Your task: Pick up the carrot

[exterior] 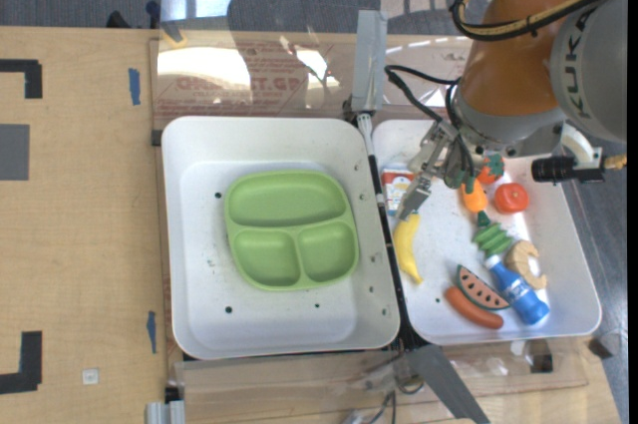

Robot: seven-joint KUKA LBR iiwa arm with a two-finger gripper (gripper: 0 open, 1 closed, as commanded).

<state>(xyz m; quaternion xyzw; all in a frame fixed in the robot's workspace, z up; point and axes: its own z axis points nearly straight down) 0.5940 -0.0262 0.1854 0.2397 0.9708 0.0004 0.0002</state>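
The carrot is a small orange piece in the right bin, near its upper middle, with a green leafy piece just below it. The arm's orange wrist hangs over the bin's back part. My gripper points down and to the left, over the bin's left side beside a red-and-white packet. It sits a short way left of the carrot, and the view shows nothing held in it. The arm's body hides the carrot's top end.
A red tomato lies right of the carrot. A yellow banana, a watermelon slice, a red sausage, a blue bottle and a tan biscuit share the right bin. The left bin holds a green divided plate.
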